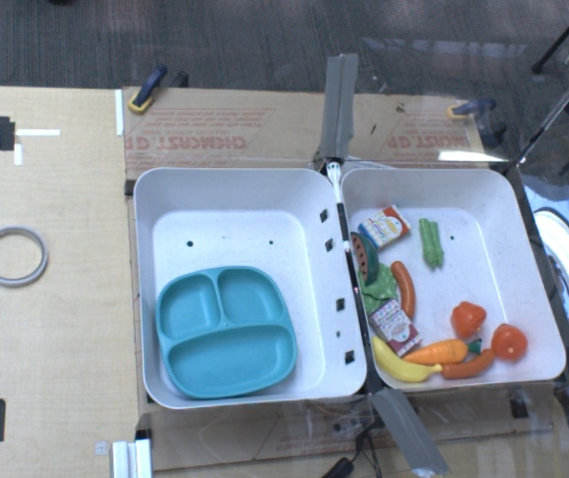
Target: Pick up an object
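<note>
Plainly, the pick has not begun: the toy food lies untouched in the right shallow white plastic bin (523,237), and since the arm reaches in from that side, this is the nearer bin. The state of the tool I cannot tell.

Judged for reach, the red plastic tomato (509,341) sits nearest the right wall, with a red plastic pepper (467,319) just beside it toward the centre. A long green plastic bean pod (430,242) lies apart from the rest, its long axis running roughly front to back, so a grasp across its width looks the cleanest choice. Along the front wall a yellow plastic banana (400,360), an orange plastic carrot (437,351) and other pieces crowd together and touch.

Beside it, the left shallow white plastic bin (164,192) holds a teal divided plastic plate (226,330). On the pale wooden surface (55,366) at far left rests a roll of grey tape (12,256); dark floor lies beyond.
</note>
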You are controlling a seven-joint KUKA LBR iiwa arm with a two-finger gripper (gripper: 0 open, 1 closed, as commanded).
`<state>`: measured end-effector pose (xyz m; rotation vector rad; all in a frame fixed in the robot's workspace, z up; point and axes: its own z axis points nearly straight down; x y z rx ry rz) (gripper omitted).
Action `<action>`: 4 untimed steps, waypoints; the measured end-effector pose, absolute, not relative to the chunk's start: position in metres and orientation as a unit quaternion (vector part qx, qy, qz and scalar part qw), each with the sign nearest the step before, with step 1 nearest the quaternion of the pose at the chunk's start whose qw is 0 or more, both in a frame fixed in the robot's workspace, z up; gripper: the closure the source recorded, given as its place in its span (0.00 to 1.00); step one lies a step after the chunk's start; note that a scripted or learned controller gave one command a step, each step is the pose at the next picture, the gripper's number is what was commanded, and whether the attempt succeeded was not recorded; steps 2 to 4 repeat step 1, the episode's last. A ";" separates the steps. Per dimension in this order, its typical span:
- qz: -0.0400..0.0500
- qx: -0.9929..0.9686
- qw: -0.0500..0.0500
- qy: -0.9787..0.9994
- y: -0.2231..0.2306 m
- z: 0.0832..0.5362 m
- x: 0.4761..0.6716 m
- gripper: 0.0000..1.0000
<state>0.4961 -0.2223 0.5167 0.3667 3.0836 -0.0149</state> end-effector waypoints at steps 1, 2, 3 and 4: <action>-0.005 0.117 0.020 0.993 -0.222 0.526 0.498 1.00; -0.005 0.117 0.020 0.993 -0.222 0.526 0.498 1.00; -0.005 0.117 0.020 0.993 -0.222 0.526 0.498 1.00; -0.005 0.117 0.020 0.993 -0.222 0.526 0.498 1.00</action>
